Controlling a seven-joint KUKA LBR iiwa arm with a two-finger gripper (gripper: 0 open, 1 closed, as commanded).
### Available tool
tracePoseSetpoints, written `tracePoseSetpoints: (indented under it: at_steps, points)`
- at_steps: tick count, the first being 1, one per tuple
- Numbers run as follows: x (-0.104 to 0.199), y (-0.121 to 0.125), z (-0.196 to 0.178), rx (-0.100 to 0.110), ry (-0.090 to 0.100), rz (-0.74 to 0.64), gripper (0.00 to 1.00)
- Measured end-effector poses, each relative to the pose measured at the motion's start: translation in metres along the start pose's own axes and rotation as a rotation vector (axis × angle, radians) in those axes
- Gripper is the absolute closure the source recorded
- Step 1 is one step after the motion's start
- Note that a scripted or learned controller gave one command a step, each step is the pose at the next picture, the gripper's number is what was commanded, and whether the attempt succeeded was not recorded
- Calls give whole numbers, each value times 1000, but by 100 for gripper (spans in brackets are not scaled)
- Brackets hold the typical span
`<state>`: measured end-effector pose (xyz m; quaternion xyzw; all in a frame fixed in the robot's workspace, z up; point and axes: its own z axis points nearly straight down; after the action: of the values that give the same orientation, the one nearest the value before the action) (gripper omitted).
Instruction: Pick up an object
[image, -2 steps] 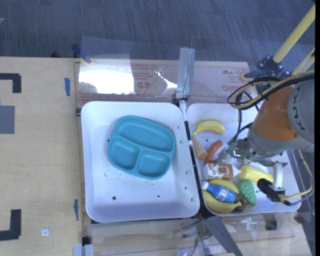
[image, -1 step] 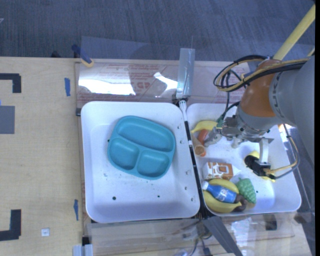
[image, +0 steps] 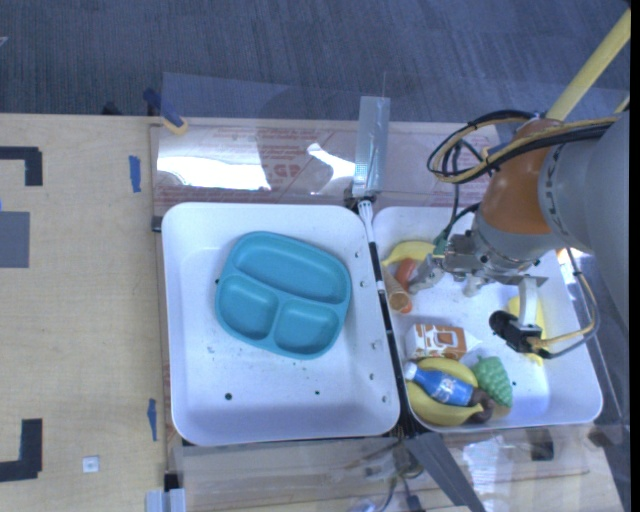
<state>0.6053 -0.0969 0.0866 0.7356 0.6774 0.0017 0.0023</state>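
My gripper (image: 455, 272) hangs over the upper part of the right bin (image: 575, 395), below the orange wrist band. It sits just right of a yellow and orange toy (image: 408, 255) and a small orange cup (image: 400, 298). Nearer the front lie an orange and white carton (image: 440, 340), a blue bottle (image: 447, 386) resting on a yellow banana (image: 437, 410), and a green ridged toy (image: 494, 381). The arm partly hides a yellow item (image: 528, 310) at the bin's right.
The left bin (image: 190, 380) holds a blue divided plate (image: 283, 293). A black clip with a yellow cable (image: 512, 331) dangles from the arm over the right bin. A wall between the two bins (image: 385, 330) runs just left of the toys.
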Motion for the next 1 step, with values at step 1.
tracePoseSetpoints:
  at_steps: [1]
  points:
    - [-56, 59, 5, 47, 7, 110, 0]
